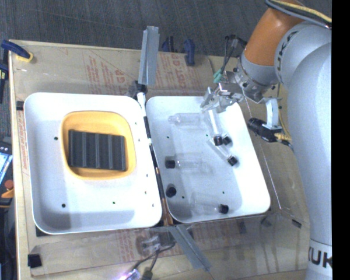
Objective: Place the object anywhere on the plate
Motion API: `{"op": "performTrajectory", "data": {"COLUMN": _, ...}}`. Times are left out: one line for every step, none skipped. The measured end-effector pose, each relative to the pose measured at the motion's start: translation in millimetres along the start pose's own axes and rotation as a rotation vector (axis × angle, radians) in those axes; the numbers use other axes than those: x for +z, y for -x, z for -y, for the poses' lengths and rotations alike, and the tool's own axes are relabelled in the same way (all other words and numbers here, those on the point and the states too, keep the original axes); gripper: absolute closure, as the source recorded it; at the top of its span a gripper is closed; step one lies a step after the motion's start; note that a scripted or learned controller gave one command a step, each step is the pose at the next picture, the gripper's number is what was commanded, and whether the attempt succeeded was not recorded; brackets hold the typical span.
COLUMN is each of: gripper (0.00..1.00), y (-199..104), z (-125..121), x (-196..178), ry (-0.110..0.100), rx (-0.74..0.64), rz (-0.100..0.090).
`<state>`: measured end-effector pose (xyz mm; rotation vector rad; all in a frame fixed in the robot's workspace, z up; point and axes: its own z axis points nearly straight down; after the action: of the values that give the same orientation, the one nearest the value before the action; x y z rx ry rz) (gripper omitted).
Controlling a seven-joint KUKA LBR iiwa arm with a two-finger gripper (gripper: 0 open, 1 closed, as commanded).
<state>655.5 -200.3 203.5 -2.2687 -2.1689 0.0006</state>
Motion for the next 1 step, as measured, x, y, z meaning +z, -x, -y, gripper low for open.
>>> {"op": "performTrajectory", "data": {"gripper": 1.0, "y": -71.0, "z": 2.0, "x": 1.2, "ry": -0.003, "rx": -0.101, "rz": 0.001}}
